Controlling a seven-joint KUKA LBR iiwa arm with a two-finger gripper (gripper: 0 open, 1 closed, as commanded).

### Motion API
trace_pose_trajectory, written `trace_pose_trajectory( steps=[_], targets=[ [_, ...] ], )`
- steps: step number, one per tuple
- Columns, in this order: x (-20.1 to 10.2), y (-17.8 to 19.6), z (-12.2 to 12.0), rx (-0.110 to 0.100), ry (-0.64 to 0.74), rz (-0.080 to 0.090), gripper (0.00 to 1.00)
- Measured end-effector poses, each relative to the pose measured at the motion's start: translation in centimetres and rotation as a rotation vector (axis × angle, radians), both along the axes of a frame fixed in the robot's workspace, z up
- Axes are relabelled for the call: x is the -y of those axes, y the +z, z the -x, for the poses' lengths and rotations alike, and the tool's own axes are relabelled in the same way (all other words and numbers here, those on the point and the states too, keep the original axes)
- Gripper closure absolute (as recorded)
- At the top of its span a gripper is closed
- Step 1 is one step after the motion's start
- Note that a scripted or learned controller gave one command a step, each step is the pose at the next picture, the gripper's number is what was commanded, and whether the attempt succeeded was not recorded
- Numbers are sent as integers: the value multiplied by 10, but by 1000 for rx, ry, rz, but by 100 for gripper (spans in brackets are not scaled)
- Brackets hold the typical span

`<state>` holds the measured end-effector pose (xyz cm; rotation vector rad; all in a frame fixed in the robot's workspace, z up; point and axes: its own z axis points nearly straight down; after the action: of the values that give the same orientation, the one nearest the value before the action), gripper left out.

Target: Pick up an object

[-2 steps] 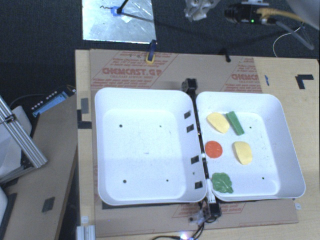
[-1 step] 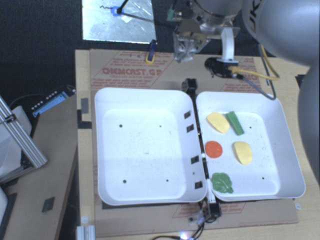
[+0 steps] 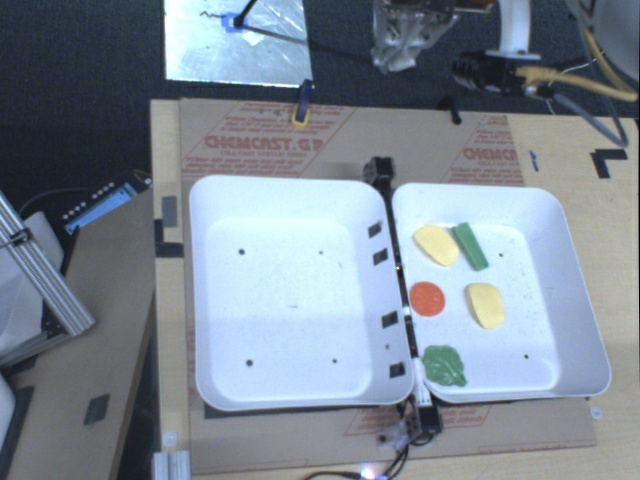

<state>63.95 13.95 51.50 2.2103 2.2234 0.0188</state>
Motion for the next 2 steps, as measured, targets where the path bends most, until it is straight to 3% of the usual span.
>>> trace_pose_trajectory(
  steps=[1,2],
  targets=[
    [-23,-222,-27,-27,-1,7,100],
    [-11,-100,-30,1,-4,1,100]
  ],
)
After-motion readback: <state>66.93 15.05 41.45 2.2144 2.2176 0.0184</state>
